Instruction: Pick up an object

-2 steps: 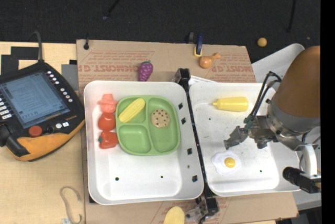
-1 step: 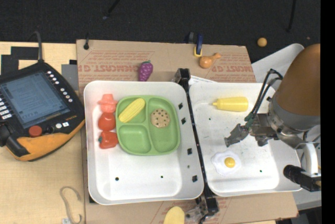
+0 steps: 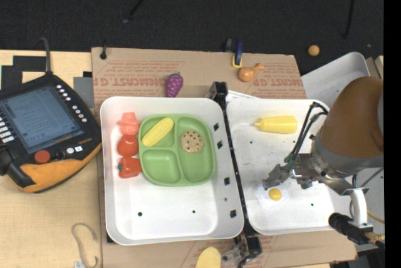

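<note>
At your far left a control pendant (image 3: 39,129) with a grey screen and orange underside is lying on the wooden bench. Just right of it the left bin (image 3: 164,216) is sitting on brown cardboard (image 3: 138,76), and a purple grape toy (image 3: 173,84) is resting on that cardboard just behind the bin's back rim. Inside the left bin you are seeing a green divided plate (image 3: 178,166) holding a yellow corn cob (image 3: 156,131) in its upper left compartment and a brown cookie (image 3: 192,142) in its upper right one. Red and pink toy pieces (image 3: 128,145) are stacked in a column against the plate's left edge.

Below the bins, near the front edge, a yellow lemon-like object (image 3: 209,257) is lying on the cardboard. Behind the right bin an orange pear-shaped toy (image 3: 249,72) is sitting beside a blue and yellow clamp (image 3: 237,54).

In the right bin (image 3: 301,223) a yellow mustard bottle (image 3: 276,124) is lying on its side near the back. Near the front a fried egg toy (image 3: 274,195) is lying flat on the bin floor. The gripper (image 3: 276,180) is hanging just above and beside the egg, with nothing visibly between its fingers; whether they are apart or together you cannot tell from here. The arm (image 3: 351,129) is reaching in from your right.
</note>
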Available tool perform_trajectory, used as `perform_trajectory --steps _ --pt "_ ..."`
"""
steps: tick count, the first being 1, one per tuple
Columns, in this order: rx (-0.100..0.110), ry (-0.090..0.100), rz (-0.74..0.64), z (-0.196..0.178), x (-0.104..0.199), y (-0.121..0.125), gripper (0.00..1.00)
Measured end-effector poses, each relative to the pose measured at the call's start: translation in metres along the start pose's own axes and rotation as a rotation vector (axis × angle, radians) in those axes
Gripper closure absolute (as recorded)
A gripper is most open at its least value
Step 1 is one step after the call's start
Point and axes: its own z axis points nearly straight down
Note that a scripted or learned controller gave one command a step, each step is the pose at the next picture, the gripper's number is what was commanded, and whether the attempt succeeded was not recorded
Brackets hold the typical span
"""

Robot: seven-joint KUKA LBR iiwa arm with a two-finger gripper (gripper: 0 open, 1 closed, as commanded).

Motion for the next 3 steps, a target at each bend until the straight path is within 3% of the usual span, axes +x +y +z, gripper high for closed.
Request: perform_trajectory --steps 2,3 --pt "-0.007 -0.004 0.001 0.100 0.007 0.007 0.00" --pt "-0.006 0.000 0.008 0.088 0.006 0.007 1.00"
